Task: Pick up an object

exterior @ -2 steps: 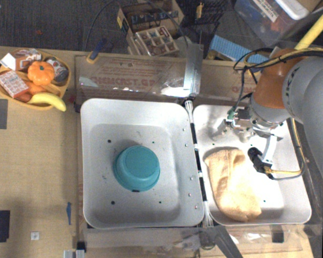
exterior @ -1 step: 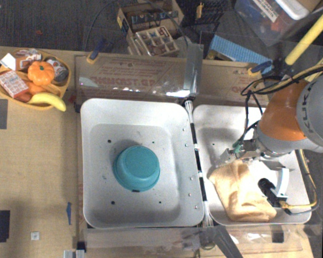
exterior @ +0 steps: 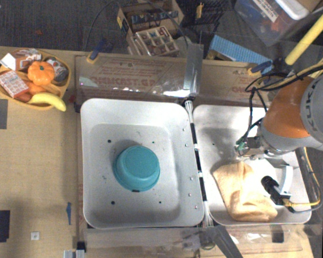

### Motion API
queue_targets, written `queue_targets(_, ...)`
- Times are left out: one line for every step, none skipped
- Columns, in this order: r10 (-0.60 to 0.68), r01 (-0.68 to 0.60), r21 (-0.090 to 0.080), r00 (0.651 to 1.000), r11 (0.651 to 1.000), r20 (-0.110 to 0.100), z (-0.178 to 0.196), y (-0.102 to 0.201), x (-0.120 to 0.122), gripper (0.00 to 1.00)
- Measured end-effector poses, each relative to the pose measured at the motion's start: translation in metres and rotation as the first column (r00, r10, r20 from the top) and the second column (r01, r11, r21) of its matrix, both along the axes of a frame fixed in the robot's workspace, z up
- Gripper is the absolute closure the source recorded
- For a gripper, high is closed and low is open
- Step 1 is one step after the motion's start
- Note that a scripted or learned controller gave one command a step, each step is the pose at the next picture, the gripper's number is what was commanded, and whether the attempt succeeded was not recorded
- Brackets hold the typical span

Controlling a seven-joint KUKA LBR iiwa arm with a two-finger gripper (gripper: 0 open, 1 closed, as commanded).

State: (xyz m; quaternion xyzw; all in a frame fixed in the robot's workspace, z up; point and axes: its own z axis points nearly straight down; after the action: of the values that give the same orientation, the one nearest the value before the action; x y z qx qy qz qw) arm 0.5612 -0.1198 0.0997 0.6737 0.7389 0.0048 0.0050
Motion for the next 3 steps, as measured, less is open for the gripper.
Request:
queue_targets(0.001,-0.001,0.000,1.000,1.000,0.000,0.000,0.000,0.000,0.00)
queue_targets(-0.006,0.006,-0.001,1.000,1.000,0.003,0.010,-0.003,0.000,1.00)
queue_targets(-0.004,0.004,-0.001,1.000,1.000,0.003,0.010,-0.002,0.000,0.00)
